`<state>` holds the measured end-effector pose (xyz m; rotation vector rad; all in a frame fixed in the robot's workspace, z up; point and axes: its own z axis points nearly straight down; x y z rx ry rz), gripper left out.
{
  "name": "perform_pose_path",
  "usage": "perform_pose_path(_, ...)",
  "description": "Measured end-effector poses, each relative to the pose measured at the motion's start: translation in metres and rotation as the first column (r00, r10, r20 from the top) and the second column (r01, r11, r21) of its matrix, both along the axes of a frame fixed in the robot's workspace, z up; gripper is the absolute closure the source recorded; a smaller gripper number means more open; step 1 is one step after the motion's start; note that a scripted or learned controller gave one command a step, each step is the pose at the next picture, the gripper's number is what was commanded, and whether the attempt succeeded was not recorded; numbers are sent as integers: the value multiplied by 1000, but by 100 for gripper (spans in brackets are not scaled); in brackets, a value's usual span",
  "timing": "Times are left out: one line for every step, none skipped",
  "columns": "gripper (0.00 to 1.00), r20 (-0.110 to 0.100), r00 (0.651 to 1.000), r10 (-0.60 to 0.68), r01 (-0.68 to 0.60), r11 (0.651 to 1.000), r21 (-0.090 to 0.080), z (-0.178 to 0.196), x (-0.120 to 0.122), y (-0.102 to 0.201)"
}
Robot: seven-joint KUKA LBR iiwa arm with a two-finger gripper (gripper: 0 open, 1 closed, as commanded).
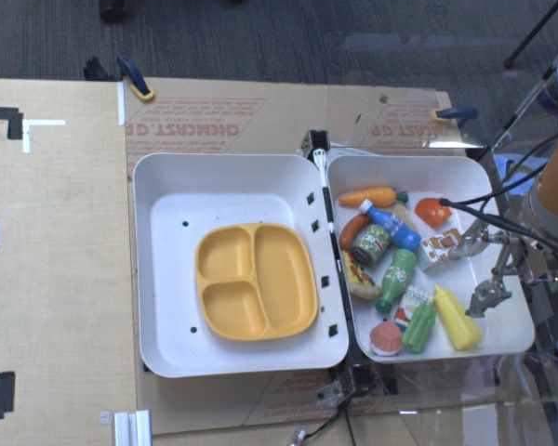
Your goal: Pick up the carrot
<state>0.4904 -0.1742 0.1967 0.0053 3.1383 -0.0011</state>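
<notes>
Two white bins, carrot (368,196) in right bin (502,340), gripper (479,269) finger state unclear, mirrored cardboard (205,119) print reads "CHOMCAST"

A yellow divided plate (257,281) is seen in the left bin (158,249); at its three o'clock, a green bottle (396,279) is laid.

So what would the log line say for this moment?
target: carrot, lying at far edge of right bin | hand: low over bin's right side, apart from carrot | carrot not picked up
</notes>
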Motion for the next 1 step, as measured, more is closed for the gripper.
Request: perform_pose_path(0,4,954,-301,301,954,1,69,78,58)
